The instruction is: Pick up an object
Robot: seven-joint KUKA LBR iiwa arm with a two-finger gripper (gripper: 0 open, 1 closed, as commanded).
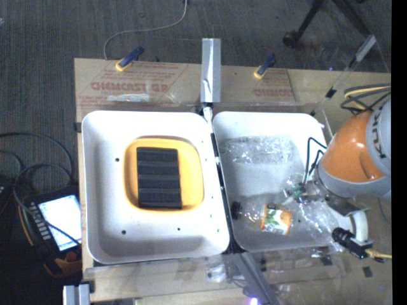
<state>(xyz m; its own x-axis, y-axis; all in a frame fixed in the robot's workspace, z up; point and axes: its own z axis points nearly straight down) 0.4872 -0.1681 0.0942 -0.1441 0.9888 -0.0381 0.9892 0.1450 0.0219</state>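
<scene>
One small plastic bottle (267, 217) lies near the right bin's (254, 132) front edge (light, slippery; grasp mid-body), beside crinkly wrap (262, 149).

Red lettering reading "CHEMCAST GP" runs across the protective sheet (130, 86) behind the left bin, seen reversed. A second red print on the sheet (275, 91) behind the right bin is too faint to read. Black letters "KU" show on the arm's orange band (356, 151).

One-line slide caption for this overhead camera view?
Arm over the right bin near a bottle; yellow tray in the left bin.
</scene>
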